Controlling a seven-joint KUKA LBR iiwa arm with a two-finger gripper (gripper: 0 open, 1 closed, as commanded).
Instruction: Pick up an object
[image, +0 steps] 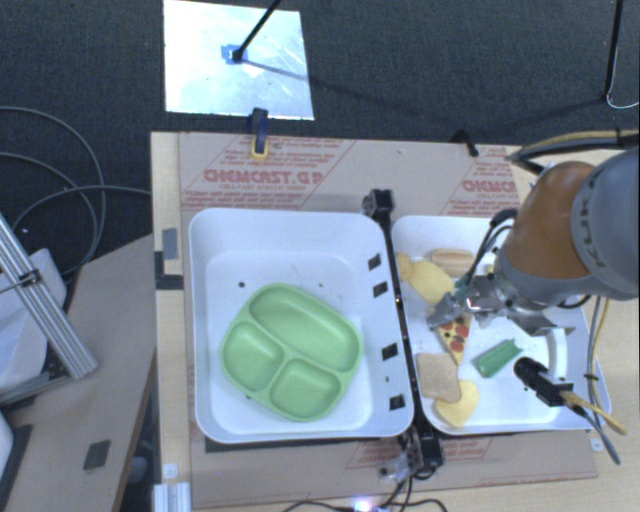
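Hand (452, 312) low in right bin (570, 415), touching pizza slice (456, 338).

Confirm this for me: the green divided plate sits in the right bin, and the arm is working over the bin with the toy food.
Not quite. The camera view shows the green divided plate in the left bin, not the right one. The rest stands: the arm is over the right bin, its gripper above the pizza slice among the toy food.

grey arm (610, 225) with a broad orange band (545, 225) above the wrist.
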